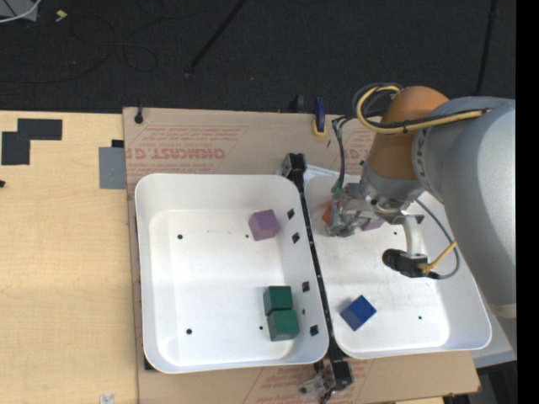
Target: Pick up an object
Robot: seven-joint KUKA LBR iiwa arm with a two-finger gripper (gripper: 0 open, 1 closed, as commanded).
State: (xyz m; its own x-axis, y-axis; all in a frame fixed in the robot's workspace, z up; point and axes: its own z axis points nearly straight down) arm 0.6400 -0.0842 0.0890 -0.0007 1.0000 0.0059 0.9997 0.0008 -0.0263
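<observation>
A: Reaching in from the right of the frame, the grey arm [472, 183] bends down into the right bin [459, 331], with its orange band [404, 141] sitting right of centre, in the upper half of the frame.

B: And the gripper?

A: The gripper [344, 224] is low in the upper left part of that bin, close to the divider between the two bins. Whether it is parted or closed I cannot tell from this angle, and I cannot tell if it has hold of anything. A small orange-red object [328, 215] shows just beside it on the left, and a bit of purple [376, 221] just to its right.

B: What else lies in the bins?

A: A blue cube [358, 312] rests in the lower left part of the right bin, well apart from the gripper. In the left bin [156, 268], a pale purple cube [264, 224] sits toward the upper right, and a dark green block [280, 312] lies at the lower right, near the divider.

B: Around them?

A: Cardboard [210, 146] under both bins, on a light wooden bench [59, 268].
</observation>
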